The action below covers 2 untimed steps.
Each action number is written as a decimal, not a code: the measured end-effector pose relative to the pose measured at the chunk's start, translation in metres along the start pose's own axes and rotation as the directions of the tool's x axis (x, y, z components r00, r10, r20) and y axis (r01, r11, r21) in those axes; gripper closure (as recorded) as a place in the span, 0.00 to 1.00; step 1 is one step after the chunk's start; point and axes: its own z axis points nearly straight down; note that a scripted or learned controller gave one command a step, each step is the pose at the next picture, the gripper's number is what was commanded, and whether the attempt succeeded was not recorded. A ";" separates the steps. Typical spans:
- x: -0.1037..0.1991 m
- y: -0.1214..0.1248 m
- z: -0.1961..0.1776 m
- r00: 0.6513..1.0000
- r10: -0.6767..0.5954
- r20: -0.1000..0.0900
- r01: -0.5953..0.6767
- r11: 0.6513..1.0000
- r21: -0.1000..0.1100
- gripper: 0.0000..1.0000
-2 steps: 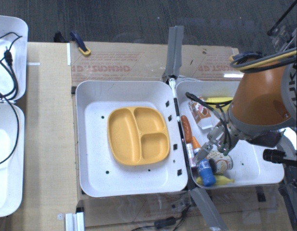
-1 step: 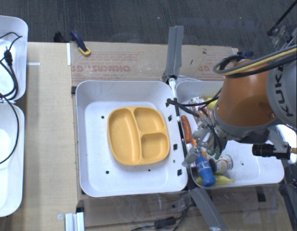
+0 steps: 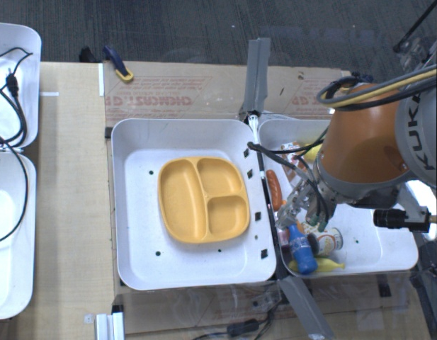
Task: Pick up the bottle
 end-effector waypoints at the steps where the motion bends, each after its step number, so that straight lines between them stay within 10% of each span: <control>1: 0.000 0.000 0.000 1.000 0.000 0.000 0.000 1.000 0.000 0.00; 2: -0.016 -0.028 0.007 0.980 -0.200 0.001 0.200 0.980 -0.001 0.00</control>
